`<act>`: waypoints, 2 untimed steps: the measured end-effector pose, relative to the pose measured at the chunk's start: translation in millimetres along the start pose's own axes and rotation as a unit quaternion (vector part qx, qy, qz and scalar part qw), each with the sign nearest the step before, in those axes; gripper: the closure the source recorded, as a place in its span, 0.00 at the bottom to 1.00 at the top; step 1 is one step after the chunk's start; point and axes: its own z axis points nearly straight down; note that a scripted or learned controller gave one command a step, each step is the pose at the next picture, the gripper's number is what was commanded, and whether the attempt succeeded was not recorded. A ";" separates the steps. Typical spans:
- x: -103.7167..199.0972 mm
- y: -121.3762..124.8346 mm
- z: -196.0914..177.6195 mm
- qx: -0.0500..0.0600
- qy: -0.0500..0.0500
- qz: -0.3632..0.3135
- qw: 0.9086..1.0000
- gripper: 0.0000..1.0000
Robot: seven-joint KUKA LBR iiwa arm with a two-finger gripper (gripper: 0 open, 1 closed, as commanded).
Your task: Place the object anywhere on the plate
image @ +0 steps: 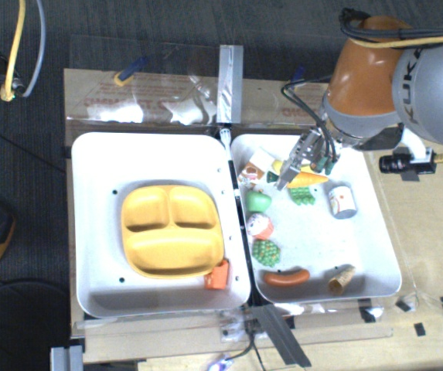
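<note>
A yellow divided plate (pixel 173 230) lies in the left bin (pixel 97 168). A small orange block (pixel 217 275) rests against the plate's near right corner, on the bin floor. My gripper (pixel 297 166) hangs over the far left part of the right bin (pixel 376 246), pointing down and to the left. Right beside it lies a yellow-orange toy (pixel 311 178), with a small green piece (pixel 304 196) just in front. Whether anything is held is hidden by the slant of the view.
The right bin also holds a white-brown box (pixel 254 166), a green pepper (pixel 258 202), a red-white ball (pixel 260 225), a green bumpy piece (pixel 265 251), a sausage (pixel 285 277), a can (pixel 342 201) and a tan piece (pixel 341 278).
</note>
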 end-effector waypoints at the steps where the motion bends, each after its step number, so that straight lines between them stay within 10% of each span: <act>1: 108.0 45.6 33.8 -0.002 0.002 -0.089 0.996 1.00; 2: 107.9 45.6 33.6 -0.002 0.002 -0.089 0.996 0.00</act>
